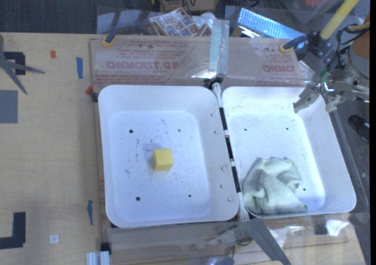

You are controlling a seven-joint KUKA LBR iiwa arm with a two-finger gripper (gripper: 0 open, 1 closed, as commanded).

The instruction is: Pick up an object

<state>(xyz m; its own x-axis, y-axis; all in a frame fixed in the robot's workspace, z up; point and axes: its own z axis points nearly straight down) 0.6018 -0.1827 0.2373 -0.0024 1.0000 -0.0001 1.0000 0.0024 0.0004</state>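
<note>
- The jaws (320, 94) hang above the far right corner of the right bin (329, 140), at the view's right edge; whether they are spread or pressed together cannot be told, and nothing shows between them.
- A small yellow cube (163, 159) sits near the middle of the left bin (117, 111), well apart from the jaws.
- A crumpled pale cloth (273, 186) lies in the near left part of the right bin, against its near wall.
- Both bins rest side by side on the wooden surface (47, 140).
</note>
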